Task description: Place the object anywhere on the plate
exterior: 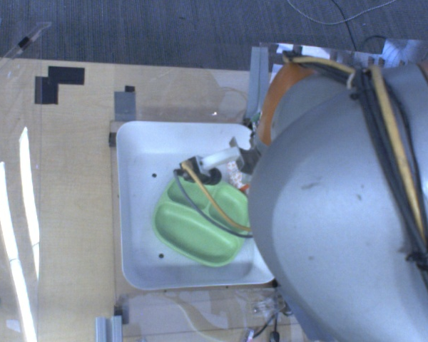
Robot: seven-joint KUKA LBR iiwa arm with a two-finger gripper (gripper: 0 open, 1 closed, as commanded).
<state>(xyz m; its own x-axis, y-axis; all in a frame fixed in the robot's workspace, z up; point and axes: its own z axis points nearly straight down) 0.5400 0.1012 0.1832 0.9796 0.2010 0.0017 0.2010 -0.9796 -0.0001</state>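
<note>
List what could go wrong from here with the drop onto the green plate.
1. The arm hides the gripper, so whether anything is held is unknown; a release could drop nothing.
2. Cables loop over the green plate and might snag or drag it within the white bin.

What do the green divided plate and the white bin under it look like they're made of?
The green divided plate looks like moulded plastic with a smooth, slightly satin finish: rounded compartment ridges, even colour, soft highlights. The shallow white bin looks like plastic or coated metal, matte white with rounded corners; the view leaves that open.
</note>
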